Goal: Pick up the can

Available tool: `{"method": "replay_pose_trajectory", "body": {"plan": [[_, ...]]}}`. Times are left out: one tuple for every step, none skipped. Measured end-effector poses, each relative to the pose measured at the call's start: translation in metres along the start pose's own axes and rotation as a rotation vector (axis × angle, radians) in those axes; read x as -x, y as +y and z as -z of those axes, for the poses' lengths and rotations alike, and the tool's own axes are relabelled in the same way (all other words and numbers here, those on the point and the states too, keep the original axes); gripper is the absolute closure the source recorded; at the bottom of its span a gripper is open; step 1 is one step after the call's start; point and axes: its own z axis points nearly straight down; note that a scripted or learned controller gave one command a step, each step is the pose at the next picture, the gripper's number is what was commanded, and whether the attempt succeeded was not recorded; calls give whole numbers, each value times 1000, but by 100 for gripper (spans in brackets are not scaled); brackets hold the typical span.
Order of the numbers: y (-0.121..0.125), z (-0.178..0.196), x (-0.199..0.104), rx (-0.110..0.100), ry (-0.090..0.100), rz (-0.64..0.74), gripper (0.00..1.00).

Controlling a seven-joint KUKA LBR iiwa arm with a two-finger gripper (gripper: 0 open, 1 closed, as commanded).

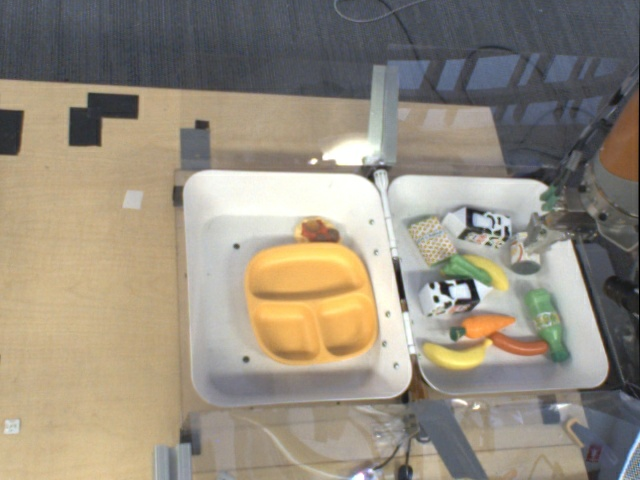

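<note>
Nearest the camera, a banana [455, 355], carrot [487, 324] and green bottle [546, 322] lie in the right bin [590, 368]. Farther back, the small grey can [524, 258] stands at the gripper [545, 230], which hangs just over it. I cannot tell the fingers' state; this looks like the approach, and next comes closing squarely around the can.

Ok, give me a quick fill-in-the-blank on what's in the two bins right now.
1. The yellow divided tray lies in the ____ bin.
2. The green bottle lies in the ____ bin.
3. The carrot lies just above the ____ at the right bin's front edge.
4. The tray has ____ compartments.

Missing words: left; right; banana; three
</note>
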Motion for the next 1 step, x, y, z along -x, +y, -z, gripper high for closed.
{"method": "replay_pose_trajectory", "body": {"plan": [[-24,206,23,-2,-2,26,100]]}}
